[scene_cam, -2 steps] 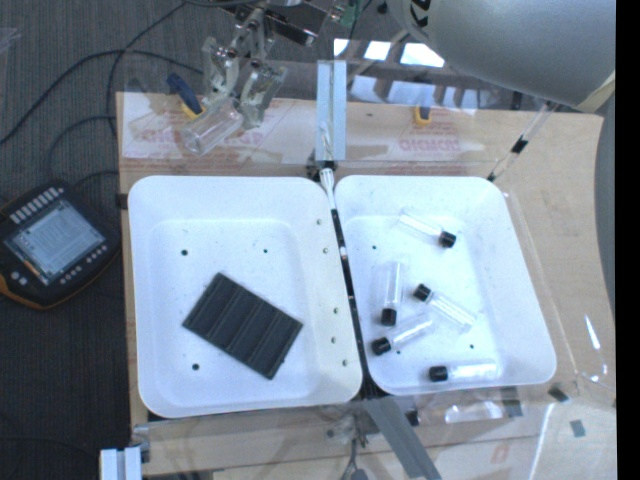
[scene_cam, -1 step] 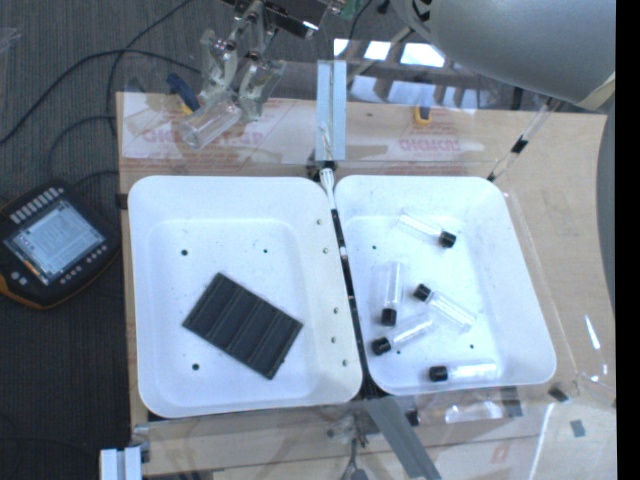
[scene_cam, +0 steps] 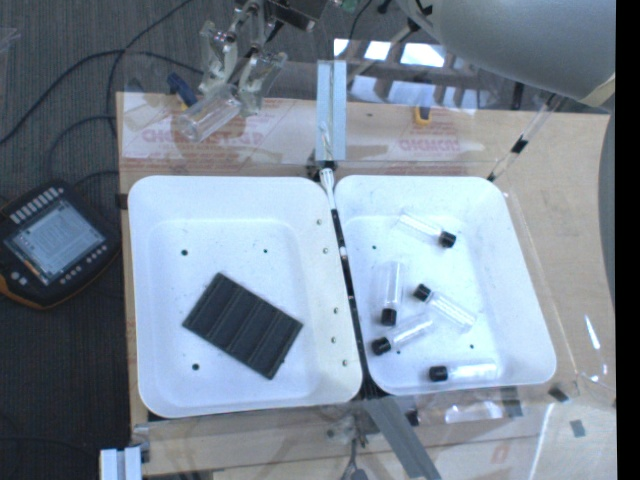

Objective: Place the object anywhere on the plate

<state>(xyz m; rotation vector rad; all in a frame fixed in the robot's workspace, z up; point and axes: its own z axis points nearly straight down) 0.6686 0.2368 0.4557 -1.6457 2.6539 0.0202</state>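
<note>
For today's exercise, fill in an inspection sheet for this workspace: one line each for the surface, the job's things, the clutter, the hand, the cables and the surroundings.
Surface: wooden bench bearing the left bin and the right bin side by side.
Job's things: dark ribbed plate lying flat in the left bin; five clear vials with black caps, such as one vial, scattered in the right bin.
Clutter: nothing seen in the bins.
Hand: the hand hangs above the bench's far left edge with a clear vial-like tube between its fingers.
Cables: black cables trail across the floor behind the bench.
Surroundings: teach pendant on the floor left of the bench.
</note>
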